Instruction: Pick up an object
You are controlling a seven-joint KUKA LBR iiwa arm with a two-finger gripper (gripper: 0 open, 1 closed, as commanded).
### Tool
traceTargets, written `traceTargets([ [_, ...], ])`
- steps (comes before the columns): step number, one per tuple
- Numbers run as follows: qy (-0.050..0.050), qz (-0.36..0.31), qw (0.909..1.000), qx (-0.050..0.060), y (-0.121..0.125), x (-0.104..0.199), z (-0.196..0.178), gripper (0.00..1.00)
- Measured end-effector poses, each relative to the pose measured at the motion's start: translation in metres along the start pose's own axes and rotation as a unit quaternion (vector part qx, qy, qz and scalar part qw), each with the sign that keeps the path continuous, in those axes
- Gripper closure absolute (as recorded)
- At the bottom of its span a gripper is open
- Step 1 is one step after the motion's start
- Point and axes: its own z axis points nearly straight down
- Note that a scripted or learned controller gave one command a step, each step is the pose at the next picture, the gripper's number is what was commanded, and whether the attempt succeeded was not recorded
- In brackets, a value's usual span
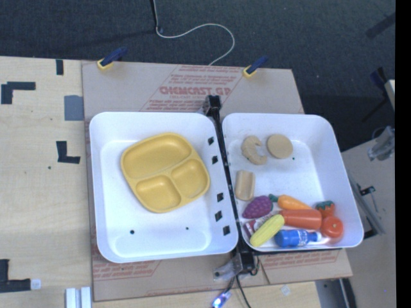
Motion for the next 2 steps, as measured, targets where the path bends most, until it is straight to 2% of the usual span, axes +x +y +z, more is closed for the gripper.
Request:
traceTargets([
  [1,0.001,0.000,1.0000,0.002,0.000,0.001,0.060,1.00],
  [2,0.000,-0.001,1.0000,-0.001,0.001,0.001,0.047,1.00],
])
